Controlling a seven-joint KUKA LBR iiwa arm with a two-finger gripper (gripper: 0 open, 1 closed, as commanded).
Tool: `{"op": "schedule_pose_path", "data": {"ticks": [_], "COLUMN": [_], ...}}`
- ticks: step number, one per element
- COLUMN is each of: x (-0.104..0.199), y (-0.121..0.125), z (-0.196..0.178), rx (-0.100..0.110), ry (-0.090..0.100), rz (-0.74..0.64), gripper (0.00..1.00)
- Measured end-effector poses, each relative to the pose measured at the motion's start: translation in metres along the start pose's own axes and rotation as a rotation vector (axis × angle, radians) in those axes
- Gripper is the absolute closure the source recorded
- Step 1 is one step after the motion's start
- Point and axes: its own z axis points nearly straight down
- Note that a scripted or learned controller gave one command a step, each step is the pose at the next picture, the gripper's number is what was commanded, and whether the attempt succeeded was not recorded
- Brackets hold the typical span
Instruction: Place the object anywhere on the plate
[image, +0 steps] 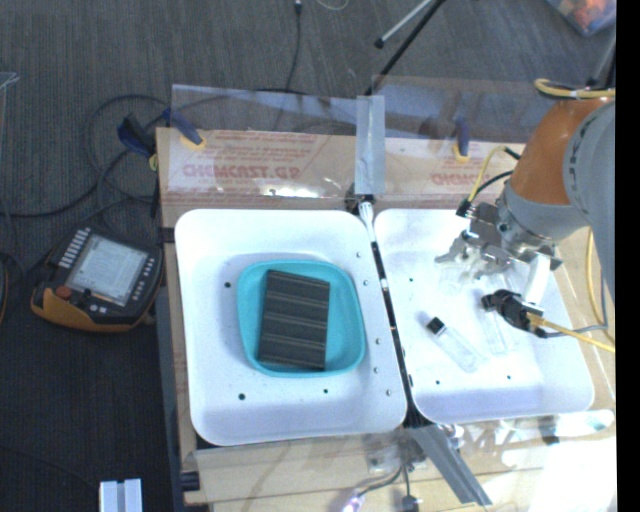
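Wooden bench front edge (300, 465) is seen nearest the camera, below and well left of the gripper (478, 255). Two shallow white plastic bins are borne on it, side by side. The right white bin (520, 385) is under the gripper; the left white bin (210, 380) is set beside it, further left.

A small clear vial with a black cap (452, 340) is laid flat on the right bin floor, just nearer the camera than the gripper and slightly left of it, apart from it.

A turquoise rounded-square plate (247, 290) is placed in the left bin, well left of the gripper. A dark grey ribbed rectangular block (294, 319) is laid flat on that plate, wholly inside its rim.

The gripper is hung over the far part of the right bin with nothing seen in it. Wide or narrow: cannot be told. The orange band of the grey arm (560, 150) is seen up and right of it.

Farther back, a cardboard wall with red lettering (260, 170) is stood behind both bins. A grey-and-orange teach pendant (100, 275) is left on the dark carpet, far left of the gripper.
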Motion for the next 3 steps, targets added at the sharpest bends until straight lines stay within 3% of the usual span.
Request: {"op": "schedule_pose_path", "data": {"ticks": [1, 2, 3], "x": [0.000, -0.045, -0.063], "y": [0.000, -0.063, -0.076], "z": [0.000, -0.138, -0.236], "rx": [0.000, -0.002, -0.003], "ry": [0.000, 0.001, 0.001], "rz": [0.000, 0.096, 0.234], "gripper": [0.00, 0.00, 0.00]}}
